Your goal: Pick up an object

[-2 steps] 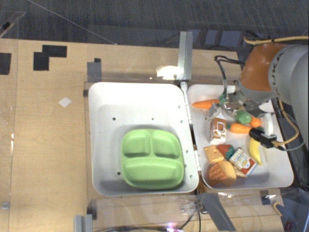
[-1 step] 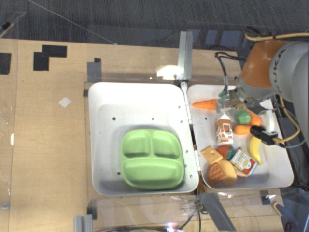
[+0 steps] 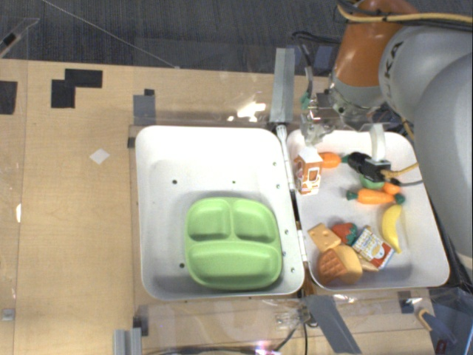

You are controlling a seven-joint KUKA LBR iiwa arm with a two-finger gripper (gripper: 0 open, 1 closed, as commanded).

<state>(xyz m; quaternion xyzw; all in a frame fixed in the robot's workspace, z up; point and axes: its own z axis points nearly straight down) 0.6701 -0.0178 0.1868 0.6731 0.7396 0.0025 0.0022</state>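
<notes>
- Nothing lifted yet; toys lying in right bin [image 3: 432,268].
- Claw [image 3: 316,128] poised above small carton [image 3: 307,171], grip state impossible to tell.
- Descent, grasp, lift left.

Green divided plate [image 3: 233,242] in a white bin [image 3: 159,161], yellow banana [image 3: 392,226], two orange carrots with green tops [image 3: 377,195], orange-and-white carton [image 3: 307,172], tan bread loaf [image 3: 339,265], pale wooden bench [image 3: 66,220], grey arm with orange band [image 3: 369,32]
</notes>
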